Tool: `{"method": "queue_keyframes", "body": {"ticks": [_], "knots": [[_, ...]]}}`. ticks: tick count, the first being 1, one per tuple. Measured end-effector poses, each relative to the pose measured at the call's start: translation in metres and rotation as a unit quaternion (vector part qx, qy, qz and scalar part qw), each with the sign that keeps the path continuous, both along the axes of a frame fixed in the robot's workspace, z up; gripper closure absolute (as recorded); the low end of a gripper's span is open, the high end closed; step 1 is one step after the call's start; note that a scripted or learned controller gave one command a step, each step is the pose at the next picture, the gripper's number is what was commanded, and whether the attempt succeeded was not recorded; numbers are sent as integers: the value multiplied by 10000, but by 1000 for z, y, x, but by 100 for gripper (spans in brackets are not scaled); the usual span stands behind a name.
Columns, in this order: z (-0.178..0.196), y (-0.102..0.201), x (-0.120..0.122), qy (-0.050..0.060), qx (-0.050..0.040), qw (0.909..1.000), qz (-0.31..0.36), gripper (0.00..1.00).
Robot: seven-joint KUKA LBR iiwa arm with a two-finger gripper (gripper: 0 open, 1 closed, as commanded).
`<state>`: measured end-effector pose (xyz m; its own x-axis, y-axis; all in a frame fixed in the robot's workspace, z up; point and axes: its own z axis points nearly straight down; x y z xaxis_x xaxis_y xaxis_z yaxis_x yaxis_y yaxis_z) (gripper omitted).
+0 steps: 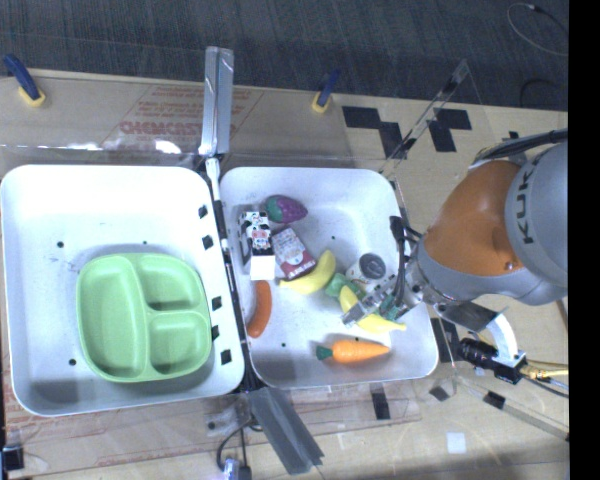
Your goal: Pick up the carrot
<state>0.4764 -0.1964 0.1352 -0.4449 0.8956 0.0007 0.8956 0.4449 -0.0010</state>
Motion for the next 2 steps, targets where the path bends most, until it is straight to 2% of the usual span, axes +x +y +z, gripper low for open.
{"method": "queue_keyframes", "body": {"ticks": [1,2], "knots": [[0,0,0,0,0,10000,0,0],[-41,-15,2,-30,-16,9938,1109,0]]}}
